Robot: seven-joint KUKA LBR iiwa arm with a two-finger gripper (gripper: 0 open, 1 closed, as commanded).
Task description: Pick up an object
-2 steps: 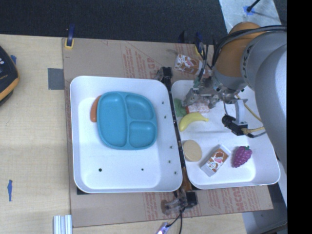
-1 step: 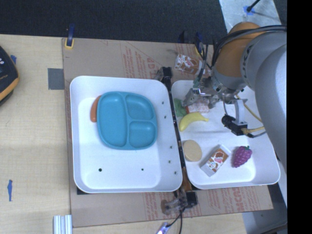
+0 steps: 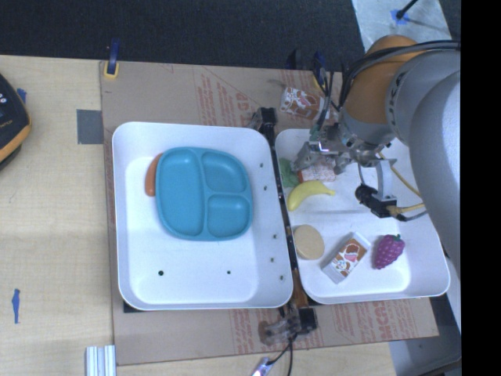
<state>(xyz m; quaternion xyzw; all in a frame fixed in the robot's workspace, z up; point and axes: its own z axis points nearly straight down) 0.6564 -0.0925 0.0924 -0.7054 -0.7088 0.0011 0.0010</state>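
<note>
Right now I see the end effector [image 3: 319, 157] low over the far left corner of the right bin [image 3: 423, 284], the grey arm [image 3: 427, 124] with its orange band [image 3: 376, 73] reaching in from the right. I cannot tell whether it is wide or narrow, or whether anything sits in it; the wrist hardware and cables hide that. Just below it lies a yellow banana [image 3: 309, 193], and a green item [image 3: 288, 175] pokes out against the bin's left wall, close beside the banana's near end. Nearer to me in the same bin are 3 more candidates: a round tan disc [image 3: 308, 242], a small printed box [image 3: 345, 258] tilted on its side just right of it, and a purple grape cluster [image 3: 387, 251] right of the box, apart from it. The left bin [image 3: 196, 288] holds a blue divided plate [image 3: 205, 193] with 3 compartments, and an orange object [image 3: 149, 177] peeks out from under the plate's left edge, touching it. Both bins rest on a brown cardboard sheet [image 3: 203, 100] laid over the bench [image 3: 47, 225]. A small printed packet [image 3: 300, 101] lies on the cardboard beyond the right bin.
</note>
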